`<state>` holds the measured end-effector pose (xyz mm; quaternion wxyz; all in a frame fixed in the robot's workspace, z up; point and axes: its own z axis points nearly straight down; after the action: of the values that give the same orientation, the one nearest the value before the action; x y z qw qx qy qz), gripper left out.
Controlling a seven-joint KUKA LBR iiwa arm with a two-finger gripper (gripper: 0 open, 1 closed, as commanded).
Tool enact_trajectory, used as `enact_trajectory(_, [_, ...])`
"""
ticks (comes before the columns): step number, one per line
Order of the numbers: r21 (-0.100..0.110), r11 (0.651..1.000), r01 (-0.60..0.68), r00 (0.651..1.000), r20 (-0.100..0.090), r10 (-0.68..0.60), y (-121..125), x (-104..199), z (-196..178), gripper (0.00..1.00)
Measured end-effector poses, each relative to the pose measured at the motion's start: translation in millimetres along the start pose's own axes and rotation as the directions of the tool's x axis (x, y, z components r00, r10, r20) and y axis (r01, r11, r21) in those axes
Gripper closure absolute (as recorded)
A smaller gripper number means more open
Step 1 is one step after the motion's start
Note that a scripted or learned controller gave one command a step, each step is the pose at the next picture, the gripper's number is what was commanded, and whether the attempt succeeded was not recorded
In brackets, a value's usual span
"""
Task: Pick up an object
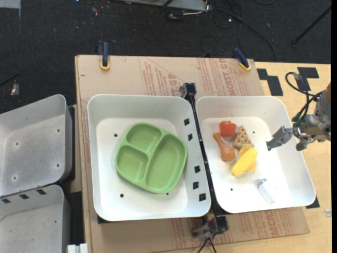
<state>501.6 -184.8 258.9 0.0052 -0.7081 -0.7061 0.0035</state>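
Sitting in a small heap toward the left-centre of the right-hand shallow white plastic bin point(295, 157), the candidate objects wait untouched: a yellow toy corn cob point(245, 162) lying at a slant, a tan drumstick-shaped toy point(225, 147) just beside it on its left, a small red tomato-like ball point(227, 128) at the top of the heap, and a pale waffle-patterned wedge point(241, 136) tucked between the ball and the corn. Lower in the same bin, apart from the heap, lies a small clear plastic piece point(265, 190), hard to make out against the white floor. From where I stand, the job looks to be at its approach stage, with nothing lifted yet. The grey two-finger gripper point(278, 138) hangs over the right part of that bin, near the heap but not touching any of it, with bare white floor between it and the corn. What I can see of it is a dark slanted finger; whether the jaws are apart or together I cannot tell from this angle, and nothing shows between them. The next move, I judge, calls for travelling left over one piece, probably the corn as the nearest, then descending squarely so the fingers straddle it. Across the divider, the left-hand white bin point(105, 115) carries a green three-compartment plastic plate point(151, 157).
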Motion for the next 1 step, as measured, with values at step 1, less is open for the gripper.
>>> enact_trajectory(1, [-0.012, 1.000, 0.004, 1.000, 0.003, -0.004, 2.2, 0.5, -6.0, 0.00])
